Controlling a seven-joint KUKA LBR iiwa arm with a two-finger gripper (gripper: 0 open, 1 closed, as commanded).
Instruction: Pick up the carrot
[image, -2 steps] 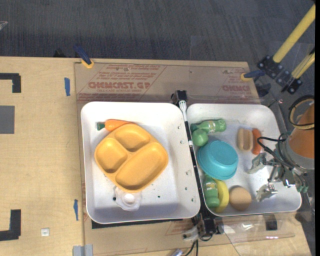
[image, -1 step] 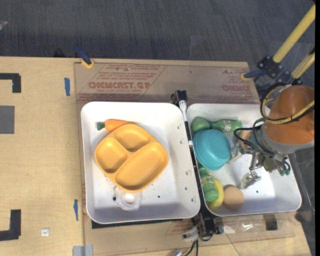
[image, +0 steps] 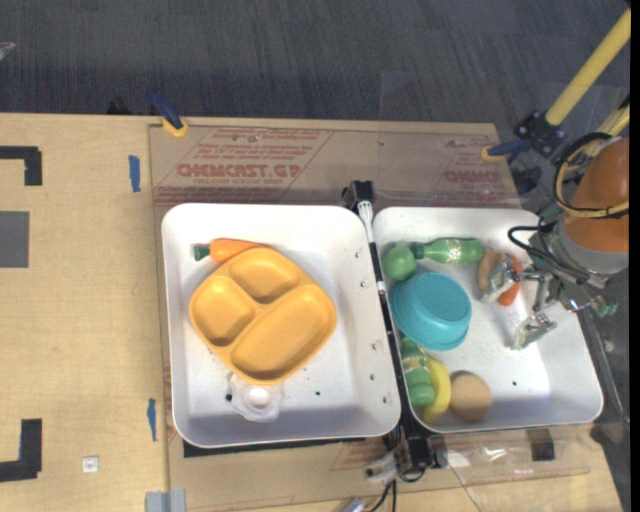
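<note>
The carrot (image: 234, 248), orange with a green top, lies in the far left corner of the left bin (image: 180, 330). It rests against the back edge of an orange divided plate (image: 262, 312). My gripper (image: 533, 325) hangs over the right side of the right bin (image: 560, 395), far from the carrot. Nothing can be seen in its grasp. The arm's orange band (image: 600, 195) is at the view's right edge.
A small white round object (image: 258, 398) sits at the front of the left bin. The right bin holds a teal bowl (image: 432, 309), a green bottle (image: 440, 252), a yellow-green toy (image: 427, 383), a brown ball (image: 470, 396) and small orange-brown pieces (image: 497, 276).
</note>
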